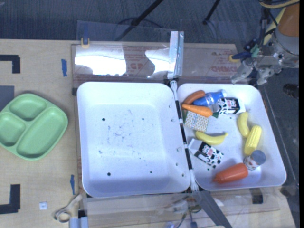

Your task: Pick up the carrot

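My fingers (251,76) hang spread and empty beyond the right bin's (273,172) far edge; the carrot (196,109) lies inside.

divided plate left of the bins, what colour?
Light green plate, seen in the camera view.

floor: dark grey carpet (47,8), crossed by thin black stand legs (156,6) | bench: pale wood top (38,175) with black corner marks (12,63) and blue tape bits (63,67) | light: glare on clear panel (123,56)
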You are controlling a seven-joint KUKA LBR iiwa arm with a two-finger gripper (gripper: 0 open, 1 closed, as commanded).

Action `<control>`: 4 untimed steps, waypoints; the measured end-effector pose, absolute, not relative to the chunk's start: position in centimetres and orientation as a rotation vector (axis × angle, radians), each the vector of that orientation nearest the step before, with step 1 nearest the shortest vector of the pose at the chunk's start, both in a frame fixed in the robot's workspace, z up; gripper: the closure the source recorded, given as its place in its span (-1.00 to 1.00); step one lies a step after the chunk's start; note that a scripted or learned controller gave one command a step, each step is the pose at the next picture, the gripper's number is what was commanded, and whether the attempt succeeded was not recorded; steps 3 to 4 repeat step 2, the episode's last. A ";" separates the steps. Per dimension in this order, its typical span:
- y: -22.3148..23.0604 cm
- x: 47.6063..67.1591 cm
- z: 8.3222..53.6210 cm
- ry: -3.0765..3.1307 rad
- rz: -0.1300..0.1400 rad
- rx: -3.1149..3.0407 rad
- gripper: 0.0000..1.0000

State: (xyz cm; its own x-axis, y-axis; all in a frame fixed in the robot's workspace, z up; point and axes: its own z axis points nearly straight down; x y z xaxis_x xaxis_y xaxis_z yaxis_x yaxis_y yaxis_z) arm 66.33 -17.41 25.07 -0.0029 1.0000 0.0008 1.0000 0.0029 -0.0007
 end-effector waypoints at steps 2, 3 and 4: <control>-10.1 61.3 14.6 -2.696 -0.002 -1.613 -1.00; -10.1 61.3 14.6 -2.696 -0.002 -1.613 -1.00; -10.1 61.3 14.6 -2.696 -0.002 -1.613 -1.00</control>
